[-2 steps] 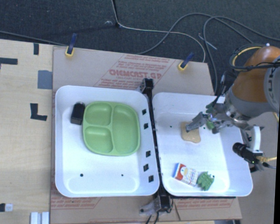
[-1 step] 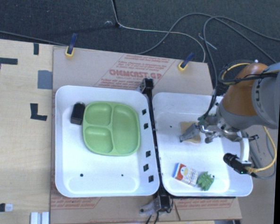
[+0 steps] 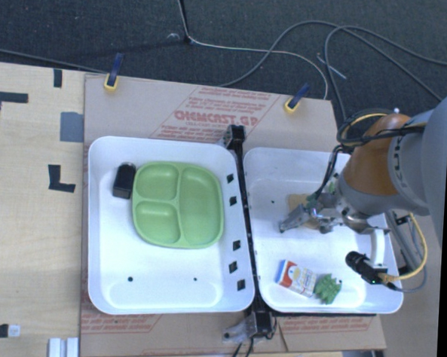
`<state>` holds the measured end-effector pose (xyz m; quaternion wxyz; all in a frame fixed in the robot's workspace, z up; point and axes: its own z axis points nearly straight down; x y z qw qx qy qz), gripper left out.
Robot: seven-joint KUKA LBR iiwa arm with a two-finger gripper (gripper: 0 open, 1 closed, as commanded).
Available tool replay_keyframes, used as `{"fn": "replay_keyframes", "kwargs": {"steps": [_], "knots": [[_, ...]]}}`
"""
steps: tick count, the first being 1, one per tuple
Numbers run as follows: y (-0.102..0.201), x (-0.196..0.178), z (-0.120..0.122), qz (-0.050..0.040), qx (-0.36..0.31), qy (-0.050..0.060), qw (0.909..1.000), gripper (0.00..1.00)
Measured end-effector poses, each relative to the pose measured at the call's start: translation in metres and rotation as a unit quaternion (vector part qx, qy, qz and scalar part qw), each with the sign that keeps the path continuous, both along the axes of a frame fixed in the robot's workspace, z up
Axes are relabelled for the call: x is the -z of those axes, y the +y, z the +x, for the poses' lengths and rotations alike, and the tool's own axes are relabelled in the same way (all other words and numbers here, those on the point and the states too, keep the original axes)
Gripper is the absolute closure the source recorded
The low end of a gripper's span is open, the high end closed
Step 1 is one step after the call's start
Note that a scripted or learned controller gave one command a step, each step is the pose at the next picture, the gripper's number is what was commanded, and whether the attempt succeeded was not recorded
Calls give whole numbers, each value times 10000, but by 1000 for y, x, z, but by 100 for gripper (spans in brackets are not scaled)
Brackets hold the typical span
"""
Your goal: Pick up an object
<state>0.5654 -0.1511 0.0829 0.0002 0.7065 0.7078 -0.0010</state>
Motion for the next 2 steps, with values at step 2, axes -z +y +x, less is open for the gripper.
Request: {"fn": "replay_keyframes", "kwargs": {"steps": [2], "knots": [[6, -71, -4, 9, 3, -6, 10000, 100]]}}
